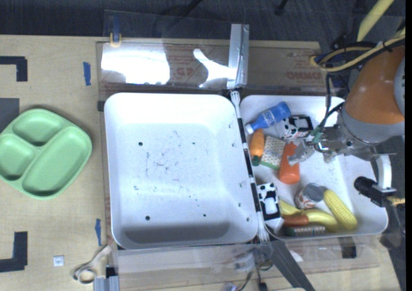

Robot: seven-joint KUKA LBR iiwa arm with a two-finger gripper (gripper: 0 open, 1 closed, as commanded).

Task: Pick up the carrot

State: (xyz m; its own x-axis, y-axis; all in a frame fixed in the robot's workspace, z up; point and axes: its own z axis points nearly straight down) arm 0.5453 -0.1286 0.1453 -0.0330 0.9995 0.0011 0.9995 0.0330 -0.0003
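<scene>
the carrot (pixel 290 162) lies in the right of the 2 bins (pixel 370 222), near the middle of its clutter, with a small orange piece (pixel 257 145) and a mesh-patterned item (pixel 273 150) to its left and a blue bottle (pixel 273 116) above. the gripper (pixel 308 148) sits low in that bin, just right of the carrot's upper end and seemingly touching it, but whether the jaws are spread or pinching cannot be told from this angle (the tips blur into the clutter). this reads as the approach or grasp step, not a lift: the carrot seems to rest on the bin floor. next, the jaws need to straddle the carrot's body squarely and close firmly before rising, steering clear of the corn (pixel 339 209) and banana (pixel 309 214) lower down.
</scene>
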